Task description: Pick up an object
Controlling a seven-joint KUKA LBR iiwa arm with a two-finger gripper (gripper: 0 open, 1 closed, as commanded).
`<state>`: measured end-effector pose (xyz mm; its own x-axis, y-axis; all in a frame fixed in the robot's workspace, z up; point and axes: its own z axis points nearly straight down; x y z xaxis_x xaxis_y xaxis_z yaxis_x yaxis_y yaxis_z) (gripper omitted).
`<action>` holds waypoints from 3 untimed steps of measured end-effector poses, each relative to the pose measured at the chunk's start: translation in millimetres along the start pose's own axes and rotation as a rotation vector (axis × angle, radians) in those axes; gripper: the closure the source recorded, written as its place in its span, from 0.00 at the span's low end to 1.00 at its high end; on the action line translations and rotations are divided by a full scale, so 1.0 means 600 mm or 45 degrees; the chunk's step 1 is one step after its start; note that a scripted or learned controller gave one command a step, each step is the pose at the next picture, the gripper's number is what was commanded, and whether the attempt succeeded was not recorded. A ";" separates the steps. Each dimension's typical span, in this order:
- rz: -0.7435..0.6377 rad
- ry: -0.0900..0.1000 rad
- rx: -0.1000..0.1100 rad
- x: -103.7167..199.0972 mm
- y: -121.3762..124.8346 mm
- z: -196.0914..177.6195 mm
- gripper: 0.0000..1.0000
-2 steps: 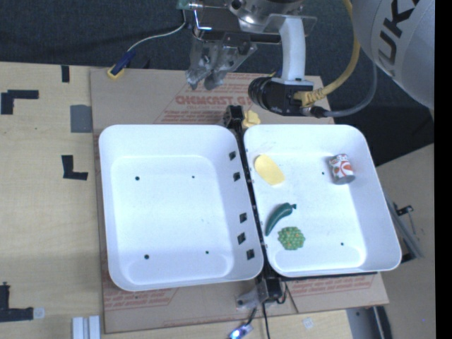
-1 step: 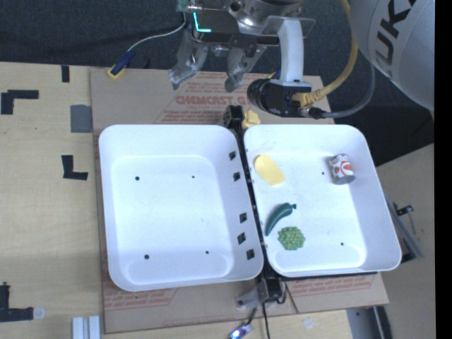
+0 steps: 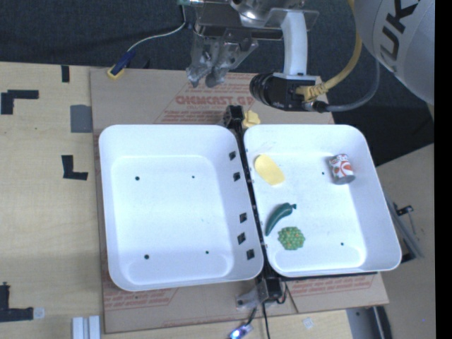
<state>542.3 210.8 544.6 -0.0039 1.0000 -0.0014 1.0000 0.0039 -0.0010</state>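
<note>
The gripper (image 3: 210, 73) hangs at twelve o'clock, above both bins, fingers clenched on nothing. The right bin (image 3: 367, 189) holds a can (image 3: 341, 168), chip (image 3: 269, 169), pepper (image 3: 278, 218) and broccoli (image 3: 291, 238).

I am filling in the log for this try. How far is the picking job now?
Nothing looks done yet. The yellow piece, green pepper, green ball and small can all lie in the right bin. The gripper hangs above the bench beyond the bins, holding nothing. Approaching and grasping an object are left.

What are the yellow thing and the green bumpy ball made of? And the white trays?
Yellow piece: probably smooth plastic toy food, evenly coloured. Green bumpy ball: likely plastic or rubber, knobbly surface. White bins: seemingly thin moulded plastic, with rounded rims and a slight sheen.
</note>
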 end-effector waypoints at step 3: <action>-0.002 -0.001 0.003 0.001 0.000 -0.015 0.00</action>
